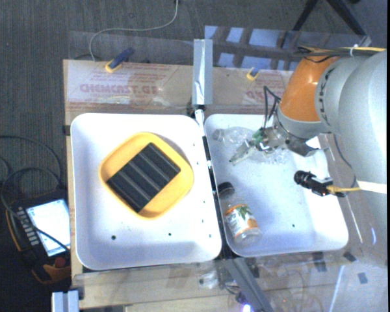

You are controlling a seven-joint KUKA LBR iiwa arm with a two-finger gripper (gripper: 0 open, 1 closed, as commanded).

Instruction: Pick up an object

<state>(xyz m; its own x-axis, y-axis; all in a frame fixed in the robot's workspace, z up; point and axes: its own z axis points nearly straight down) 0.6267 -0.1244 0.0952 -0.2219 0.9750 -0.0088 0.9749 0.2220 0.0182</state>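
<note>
Bins sit side by side on the desk (78, 83). The left bin (91, 239) carries a yellow tray with a black ribbed panel (146, 175), its long axis running from ten to four o'clock. The right bin (325, 233) holds a crumpled clear plastic bottle (237, 137) near its twelve o'clock wall, a small dark cap (225, 189) by the divider, and a small can with an orange label (240, 221) toward six o'clock, lying with its long axis from eleven to five. The claw (268, 139) hangs over the bottle's three o'clock end, seemingly touching it; how wide it stands cannot be told. The can lies well apart, at seven o'clock from the claw.
</note>
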